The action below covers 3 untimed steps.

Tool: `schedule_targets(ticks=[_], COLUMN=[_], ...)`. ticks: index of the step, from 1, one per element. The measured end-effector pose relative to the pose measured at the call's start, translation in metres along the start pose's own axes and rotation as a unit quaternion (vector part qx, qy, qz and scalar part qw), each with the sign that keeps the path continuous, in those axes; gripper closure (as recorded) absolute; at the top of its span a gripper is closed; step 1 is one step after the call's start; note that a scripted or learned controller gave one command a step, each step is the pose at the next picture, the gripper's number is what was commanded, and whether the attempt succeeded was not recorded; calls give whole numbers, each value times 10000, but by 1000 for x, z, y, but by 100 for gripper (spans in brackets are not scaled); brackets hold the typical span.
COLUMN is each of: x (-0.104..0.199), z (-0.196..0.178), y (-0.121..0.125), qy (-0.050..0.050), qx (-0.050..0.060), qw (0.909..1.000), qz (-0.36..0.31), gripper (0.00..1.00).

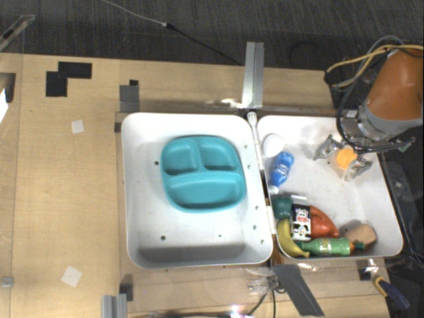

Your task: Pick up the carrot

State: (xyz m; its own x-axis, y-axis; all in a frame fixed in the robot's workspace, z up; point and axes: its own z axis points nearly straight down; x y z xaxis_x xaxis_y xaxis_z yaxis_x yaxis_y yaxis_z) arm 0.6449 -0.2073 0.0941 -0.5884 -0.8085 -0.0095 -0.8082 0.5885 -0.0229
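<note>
Wooden bench (59, 197), two white bins. Left bin (139, 177) has a teal tray (201, 172). Right of it, in the right bin (377, 191), gripper (344, 158) spread around an orange carrot (346, 156) lying between its fingers, arm directly above.

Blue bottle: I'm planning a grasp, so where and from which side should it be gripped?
Probably grip the blue bottle across its mid-body, from straight above. It lies flat, long axis slanted, with the bin wall and white cup crowding its left side.
</note>
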Motion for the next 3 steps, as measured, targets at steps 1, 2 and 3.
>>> schedule_targets(ticks=[1, 2, 3], x=[0, -4, -52], z=[3, -11, 3], y=[3, 1, 1], qy=[4, -34, 4], qx=[-44, 10, -34], qw=[9953, 9954, 9510], qz=[967, 953, 3093], gripper=[0, 100, 100])
